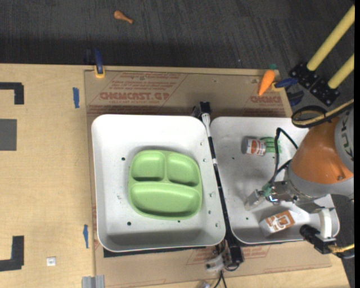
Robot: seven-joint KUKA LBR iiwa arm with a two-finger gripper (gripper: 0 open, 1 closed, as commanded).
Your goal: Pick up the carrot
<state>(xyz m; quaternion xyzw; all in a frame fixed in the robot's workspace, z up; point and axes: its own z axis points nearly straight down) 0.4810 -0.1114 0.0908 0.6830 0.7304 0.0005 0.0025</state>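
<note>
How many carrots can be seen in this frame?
2. One carrot lies on the cardboard beyond the right bin; a second carrot lies on the dark floor at top left. The arm could hide others.

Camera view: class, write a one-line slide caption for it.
Arm's pincer low in right bin between can and carton; carrot outside; green tray in left bin.

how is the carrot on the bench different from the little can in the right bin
The carrot is orange with a green tip; the can is silvery with a red-and-white label. The carrot lies on the brown bench behind the bins; the can lies inside the right bin. The carrot tapers; the can is a stubby cylinder. Both are small.
</note>
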